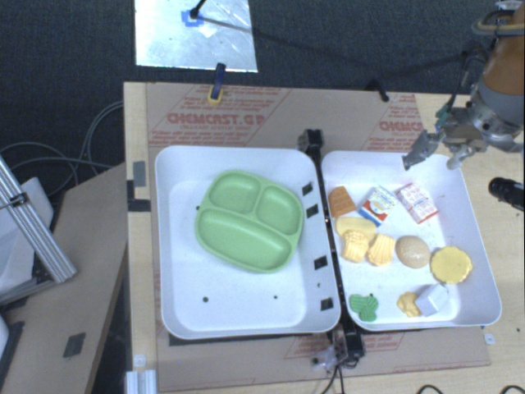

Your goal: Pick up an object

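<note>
Nothing picked up yet; gripper [435, 149] hanging spread and bare above the far edge of the right bin [478, 245], well apart from the toys; reach, descent and grasp all left to do. Nearest candidate a small red-and-white packet [417, 202], lying flat near the bin's far side, beside a blue-and-white packet [378, 204]; looks light, thin.

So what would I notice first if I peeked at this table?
Probably the big green divided plate, alone in the left white bin. Next, the right white bin, full of toy food: a yellow round piece, a tan egg-shaped piece and little red-and-white packets. The robot's end effector hovers open above that bin's far right corner, holding nothing.
</note>
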Action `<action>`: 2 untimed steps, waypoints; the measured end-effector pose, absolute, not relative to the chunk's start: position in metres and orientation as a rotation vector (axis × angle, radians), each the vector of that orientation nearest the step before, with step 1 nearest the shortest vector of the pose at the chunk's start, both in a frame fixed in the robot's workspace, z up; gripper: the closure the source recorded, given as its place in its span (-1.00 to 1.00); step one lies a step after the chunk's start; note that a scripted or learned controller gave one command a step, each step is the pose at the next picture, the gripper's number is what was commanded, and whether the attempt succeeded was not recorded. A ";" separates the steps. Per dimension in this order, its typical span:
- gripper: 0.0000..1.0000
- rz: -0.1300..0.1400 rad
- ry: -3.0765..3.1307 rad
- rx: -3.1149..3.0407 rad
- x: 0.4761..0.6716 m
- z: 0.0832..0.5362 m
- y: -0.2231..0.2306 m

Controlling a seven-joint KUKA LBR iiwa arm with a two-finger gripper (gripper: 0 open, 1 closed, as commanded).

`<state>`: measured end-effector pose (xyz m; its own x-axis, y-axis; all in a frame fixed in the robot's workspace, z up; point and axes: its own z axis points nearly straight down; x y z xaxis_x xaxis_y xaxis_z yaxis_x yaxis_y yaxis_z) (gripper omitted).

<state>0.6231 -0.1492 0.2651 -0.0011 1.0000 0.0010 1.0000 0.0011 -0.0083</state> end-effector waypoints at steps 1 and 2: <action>-1.00 -0.002 -2.226 -2.220 0.625 0.271 -0.149; -1.00 0.002 -2.222 -2.219 0.623 0.228 -0.154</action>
